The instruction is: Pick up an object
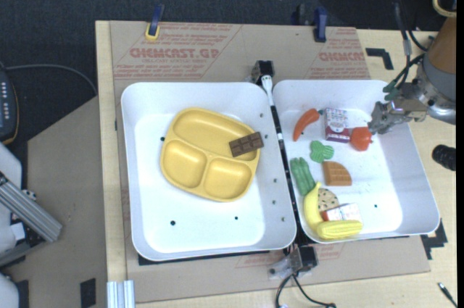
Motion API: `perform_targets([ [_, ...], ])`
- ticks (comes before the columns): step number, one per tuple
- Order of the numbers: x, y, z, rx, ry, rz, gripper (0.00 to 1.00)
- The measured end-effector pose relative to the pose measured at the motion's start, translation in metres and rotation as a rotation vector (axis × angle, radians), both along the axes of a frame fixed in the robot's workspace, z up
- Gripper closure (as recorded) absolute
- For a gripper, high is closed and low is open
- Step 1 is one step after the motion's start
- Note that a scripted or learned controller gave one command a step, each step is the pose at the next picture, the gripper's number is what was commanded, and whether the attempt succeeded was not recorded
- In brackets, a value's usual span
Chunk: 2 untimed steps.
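The right bin [406, 176] holds several toy foods. A red tomato-like piece [360, 138] lies beside a red and white packet [336, 124], with an orange carrot [305, 123] to their left. Nearer the front lie two green pieces [321, 151] [301, 175], a brown toast slice [336, 173], a yellow banana [319, 218] and a small red and white box [342, 213]. My gripper [378, 121] hangs low at the tomato's upper right, very close to it or touching it. Nothing shows whether it has hold of the piece.
In the left bin [145, 176] lies a yellow compartment plate [199, 161] with a brown chocolate bar [245, 145] on its right rim. A black divider strip [275, 132] runs between the bins. The arm's grey body [442, 75] comes in over the right bin's far right edge.
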State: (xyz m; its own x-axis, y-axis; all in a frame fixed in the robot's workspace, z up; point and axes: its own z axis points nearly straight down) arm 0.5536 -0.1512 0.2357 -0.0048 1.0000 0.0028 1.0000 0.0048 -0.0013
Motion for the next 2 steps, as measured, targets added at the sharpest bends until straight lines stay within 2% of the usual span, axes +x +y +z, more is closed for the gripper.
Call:
perform_targets([
  [1,-0.017,0.051,0.007,0.000,0.000,0.001,1.00],
  [2,-0.027,0.092,-0.002,0.000,0.002,0.000,1.00],
])
